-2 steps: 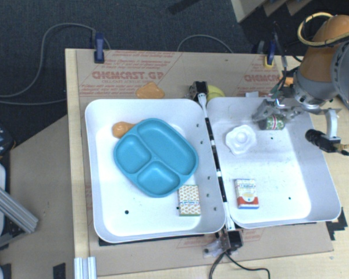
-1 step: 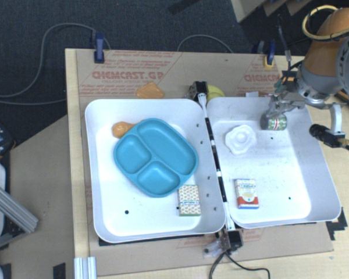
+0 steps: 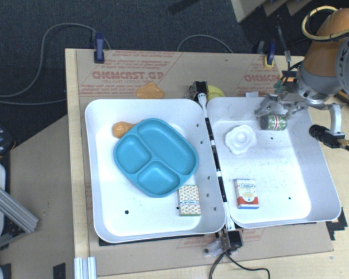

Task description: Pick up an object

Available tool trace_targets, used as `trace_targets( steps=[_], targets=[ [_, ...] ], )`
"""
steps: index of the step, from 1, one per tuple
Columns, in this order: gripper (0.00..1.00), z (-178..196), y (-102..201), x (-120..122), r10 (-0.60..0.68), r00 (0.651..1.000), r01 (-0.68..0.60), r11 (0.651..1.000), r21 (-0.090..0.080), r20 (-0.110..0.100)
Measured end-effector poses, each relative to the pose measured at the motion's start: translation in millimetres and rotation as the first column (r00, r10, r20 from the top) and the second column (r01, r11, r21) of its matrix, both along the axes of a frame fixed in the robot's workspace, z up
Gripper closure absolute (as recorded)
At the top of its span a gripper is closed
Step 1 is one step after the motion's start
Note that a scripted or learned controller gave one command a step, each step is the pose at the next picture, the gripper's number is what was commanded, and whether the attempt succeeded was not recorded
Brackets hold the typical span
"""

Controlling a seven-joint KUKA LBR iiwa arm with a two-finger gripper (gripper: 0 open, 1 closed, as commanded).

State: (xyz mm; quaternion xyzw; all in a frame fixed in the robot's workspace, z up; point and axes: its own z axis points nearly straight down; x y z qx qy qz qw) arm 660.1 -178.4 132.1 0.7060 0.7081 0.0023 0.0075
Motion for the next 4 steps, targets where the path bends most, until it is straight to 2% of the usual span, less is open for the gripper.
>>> trace_targets(
  steps=[1, 2, 3, 4],
  targets=[
    [0.00, -17.6, -3.8, 0.4, -0.002, 1.000, 0.002, 1.000, 0.003, -0.004],
    [1.00, -2.6, -6.0, 3.1, 0.000, 1.000, 0.000, 1.000, -0.005, 0.009],
    [0.00, -4.5, -5.7, 2.3, 0.000, 1.000, 0.000, 1.000, -0.004, 0.006],
    [1.00, 6.8, -5.7, 3.3, 0.001, 1.000, 0.000, 1.000, -0.006, 0.010]
  ],
)
